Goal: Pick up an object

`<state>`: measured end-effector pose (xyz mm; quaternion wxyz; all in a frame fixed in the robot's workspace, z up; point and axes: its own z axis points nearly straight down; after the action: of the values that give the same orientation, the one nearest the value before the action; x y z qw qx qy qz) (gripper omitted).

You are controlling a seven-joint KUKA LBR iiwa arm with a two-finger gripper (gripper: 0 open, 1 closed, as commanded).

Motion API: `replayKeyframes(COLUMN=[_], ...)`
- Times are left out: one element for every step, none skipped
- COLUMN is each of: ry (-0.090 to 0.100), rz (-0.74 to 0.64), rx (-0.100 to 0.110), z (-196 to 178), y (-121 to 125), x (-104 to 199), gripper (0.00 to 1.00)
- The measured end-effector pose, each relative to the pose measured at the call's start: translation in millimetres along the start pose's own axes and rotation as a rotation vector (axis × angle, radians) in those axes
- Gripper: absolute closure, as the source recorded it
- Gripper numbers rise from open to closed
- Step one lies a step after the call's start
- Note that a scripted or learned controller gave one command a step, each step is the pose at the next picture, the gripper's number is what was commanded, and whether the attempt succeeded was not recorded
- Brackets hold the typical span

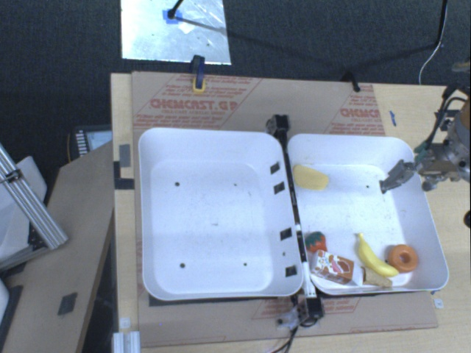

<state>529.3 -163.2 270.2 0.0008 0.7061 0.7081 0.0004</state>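
Observation:
The right bin holds several small objects. A pale yellow lump lies near its upper left. Along the front edge lie a banana, an orange ring, a small red fruit with a green top and a printed snack packet. My gripper hangs over the upper right part of this bin, reaching in from the right. It is open, with nothing between its fingers. It stands well above and to the right of the banana and ring, apart from every object.
The left bin sits beside the right one, joined by a black clipped divider. Both rest on a cardboard sheet. A shiny metal plate lies on the dark floor behind.

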Motion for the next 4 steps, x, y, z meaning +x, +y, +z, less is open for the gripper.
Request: replayKeyframes(ry=[0.007,0.0,-0.003,0.002], rz=[-0.008,-0.003,-0.001,-0.006], rx=[0.012,0.002,-0.007,-0.002], z=[127.5,189.3,184.3,185.5], y=[-5.6,41.2,100.8,106.8], x=[83.4,73.6,31.6,80.4], gripper=[0.0,0.0,0.0,0.0])
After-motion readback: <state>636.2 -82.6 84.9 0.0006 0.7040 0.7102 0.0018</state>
